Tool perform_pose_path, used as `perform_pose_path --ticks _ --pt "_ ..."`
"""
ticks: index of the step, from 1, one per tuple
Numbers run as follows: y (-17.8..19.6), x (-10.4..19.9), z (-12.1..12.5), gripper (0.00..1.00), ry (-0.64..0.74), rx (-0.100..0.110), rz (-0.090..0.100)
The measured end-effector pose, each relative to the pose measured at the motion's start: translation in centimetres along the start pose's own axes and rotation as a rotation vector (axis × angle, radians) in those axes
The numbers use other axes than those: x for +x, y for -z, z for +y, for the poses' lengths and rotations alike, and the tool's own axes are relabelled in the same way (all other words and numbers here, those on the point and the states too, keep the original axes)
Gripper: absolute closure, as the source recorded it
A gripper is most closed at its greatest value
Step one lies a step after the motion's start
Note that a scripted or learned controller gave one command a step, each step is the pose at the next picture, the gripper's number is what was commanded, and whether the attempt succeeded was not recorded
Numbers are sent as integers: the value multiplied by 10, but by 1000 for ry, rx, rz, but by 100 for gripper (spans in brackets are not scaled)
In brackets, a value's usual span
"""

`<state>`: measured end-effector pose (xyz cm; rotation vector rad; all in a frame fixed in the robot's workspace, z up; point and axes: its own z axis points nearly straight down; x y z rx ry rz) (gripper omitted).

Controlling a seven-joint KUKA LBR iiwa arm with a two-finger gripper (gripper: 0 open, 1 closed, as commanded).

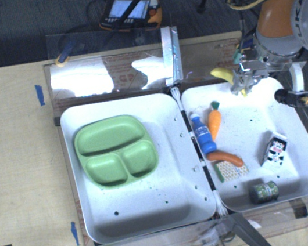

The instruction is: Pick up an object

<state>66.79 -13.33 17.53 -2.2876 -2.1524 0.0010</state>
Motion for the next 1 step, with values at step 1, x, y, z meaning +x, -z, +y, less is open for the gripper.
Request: perform_pose_path --ticks 1 --pt "72 32 -2 100 -217 1 -1"
